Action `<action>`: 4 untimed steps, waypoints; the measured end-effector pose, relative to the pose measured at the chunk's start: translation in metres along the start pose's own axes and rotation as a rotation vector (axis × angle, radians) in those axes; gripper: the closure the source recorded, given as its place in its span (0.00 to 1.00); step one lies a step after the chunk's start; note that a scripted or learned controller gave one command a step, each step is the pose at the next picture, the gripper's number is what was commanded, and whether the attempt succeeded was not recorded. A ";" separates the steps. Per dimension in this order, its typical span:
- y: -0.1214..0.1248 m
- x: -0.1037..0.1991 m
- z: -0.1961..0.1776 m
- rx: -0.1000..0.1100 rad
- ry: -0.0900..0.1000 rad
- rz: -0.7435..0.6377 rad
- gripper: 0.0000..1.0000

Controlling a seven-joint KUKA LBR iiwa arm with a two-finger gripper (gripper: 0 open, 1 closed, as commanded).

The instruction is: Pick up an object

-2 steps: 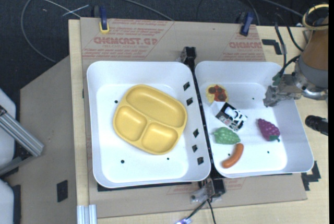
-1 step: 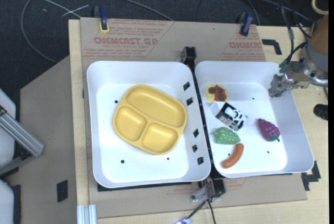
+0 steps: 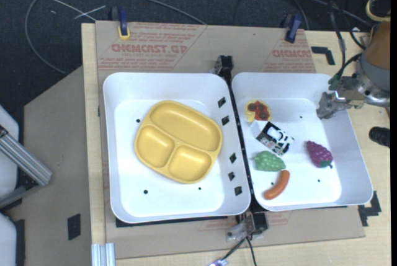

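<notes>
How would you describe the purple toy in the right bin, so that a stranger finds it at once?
Look at the right bin, the one without the yellow divided plate. Near its right wall lies a bunch of purple toy grapes, apart from the other toys. It is the only purple piece; the green toy and the orange sausage lie to its left.

Yellow tray (image 3: 178, 141), purple grapes (image 3: 319, 154), orange sausage (image 3: 277, 185), white bins (image 3: 118, 134).

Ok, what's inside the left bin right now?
Inside the left bin lies a yellow divided plate, its three compartments bare. Whatever bin floor lies under the plate is covered.
</notes>
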State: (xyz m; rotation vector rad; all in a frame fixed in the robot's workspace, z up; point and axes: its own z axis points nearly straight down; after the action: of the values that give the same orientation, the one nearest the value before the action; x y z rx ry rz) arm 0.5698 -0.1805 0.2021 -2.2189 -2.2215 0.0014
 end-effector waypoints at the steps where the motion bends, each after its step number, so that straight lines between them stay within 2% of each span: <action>1: 0.012 0.045 -0.002 -0.003 0.001 -0.005 1.00; 2: 0.017 0.098 -0.018 -0.005 0.002 -0.006 1.00; 3: 0.017 0.153 -0.010 0.001 0.002 -0.004 1.00; 4: 0.031 0.210 -0.014 -0.004 0.002 -0.005 1.00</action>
State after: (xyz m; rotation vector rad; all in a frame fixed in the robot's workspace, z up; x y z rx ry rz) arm 0.6010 0.0293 0.2159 -2.2142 -2.2286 -0.0047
